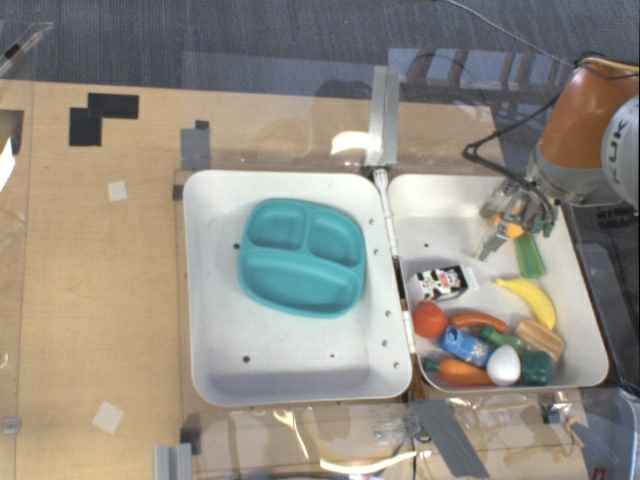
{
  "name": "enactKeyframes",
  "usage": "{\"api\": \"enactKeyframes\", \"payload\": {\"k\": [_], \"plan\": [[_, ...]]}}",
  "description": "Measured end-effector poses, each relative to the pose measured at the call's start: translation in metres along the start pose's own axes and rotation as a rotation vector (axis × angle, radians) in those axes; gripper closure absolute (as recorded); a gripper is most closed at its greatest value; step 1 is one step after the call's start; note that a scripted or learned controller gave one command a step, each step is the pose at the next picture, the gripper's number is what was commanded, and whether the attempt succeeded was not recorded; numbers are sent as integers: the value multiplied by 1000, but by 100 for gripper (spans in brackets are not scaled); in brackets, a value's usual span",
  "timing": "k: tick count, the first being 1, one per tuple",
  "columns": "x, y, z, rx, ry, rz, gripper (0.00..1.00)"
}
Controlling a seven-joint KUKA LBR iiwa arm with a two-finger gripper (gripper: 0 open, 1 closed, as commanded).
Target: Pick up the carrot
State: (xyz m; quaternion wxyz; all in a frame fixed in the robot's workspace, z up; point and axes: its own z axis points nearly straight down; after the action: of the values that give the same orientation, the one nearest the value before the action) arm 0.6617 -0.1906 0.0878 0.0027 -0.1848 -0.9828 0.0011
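My gripper (507, 224) hangs low over the back right of the right bin (440, 203). Right beneath it shows a small orange piece (513, 232), joined to or touching a long green piece (530, 255) that lies on the bin floor. This may be a carrot with its top, but the gripper hides most of it. Another orange, carrot-shaped thing (462, 372) with a green end lies at the bin's front edge, far from the gripper. I cannot tell whether anything is gripped.
The right bin also holds a banana (530, 298), a small black-and-white carton (441, 282), a red tomato (429, 320), a red-orange pepper (478, 321), a blue can (463, 346), a white egg (503, 364) and a wooden block (541, 338). A teal divided plate (302, 256) sits in the left bin (215, 298).
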Motion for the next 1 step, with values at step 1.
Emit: {"api": "enactKeyframes", "payload": {"k": [1], "plan": [[-5,4,-16,-5,-26,-4,100]]}}
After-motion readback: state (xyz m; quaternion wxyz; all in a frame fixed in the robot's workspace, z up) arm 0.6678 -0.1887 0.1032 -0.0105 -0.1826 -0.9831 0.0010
